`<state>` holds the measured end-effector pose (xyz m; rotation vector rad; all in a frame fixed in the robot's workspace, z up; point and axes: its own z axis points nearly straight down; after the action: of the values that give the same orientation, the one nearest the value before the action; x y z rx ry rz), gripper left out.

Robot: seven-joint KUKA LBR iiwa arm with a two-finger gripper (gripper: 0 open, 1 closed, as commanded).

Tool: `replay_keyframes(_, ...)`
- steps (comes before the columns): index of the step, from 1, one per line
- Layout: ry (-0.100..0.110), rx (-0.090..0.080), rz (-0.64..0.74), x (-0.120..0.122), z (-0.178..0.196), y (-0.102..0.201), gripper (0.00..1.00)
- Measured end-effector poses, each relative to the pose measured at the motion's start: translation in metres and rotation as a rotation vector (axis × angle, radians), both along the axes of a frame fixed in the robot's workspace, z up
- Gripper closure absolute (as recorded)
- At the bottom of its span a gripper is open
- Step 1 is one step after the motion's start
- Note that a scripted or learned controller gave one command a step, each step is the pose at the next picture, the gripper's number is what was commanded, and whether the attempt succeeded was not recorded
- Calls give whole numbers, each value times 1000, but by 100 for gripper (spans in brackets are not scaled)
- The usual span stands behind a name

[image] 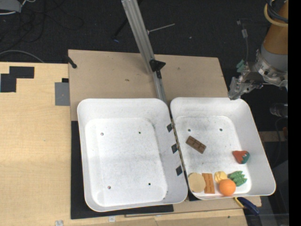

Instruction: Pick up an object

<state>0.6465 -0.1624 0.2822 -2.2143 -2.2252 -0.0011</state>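
Toys in right bin (254, 121): orange (227, 187), chocolate bar (195, 145), strawberry (241, 157).

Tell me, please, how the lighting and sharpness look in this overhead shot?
In the camera view, light falls evenly on the two white bins, with soft shading along the left bin's inner walls; the far background is dark; the small items, such as the orange ball, are slightly soft; the tool is dim and blurry.

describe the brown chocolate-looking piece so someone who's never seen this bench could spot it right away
Start at the right bin of the two white bins. Near the middle of its floor, apart from the cluster of toy food along the near edge, lies the chocolate piece. It is a flat, dark brown ridged rectangle lying alone at a slant, while its neighbours are brightly coloured and bunched together.
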Motion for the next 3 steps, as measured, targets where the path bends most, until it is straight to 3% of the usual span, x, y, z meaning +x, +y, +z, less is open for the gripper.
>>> replay_keyframes(3,4,0,-2,4,-27,152,100)
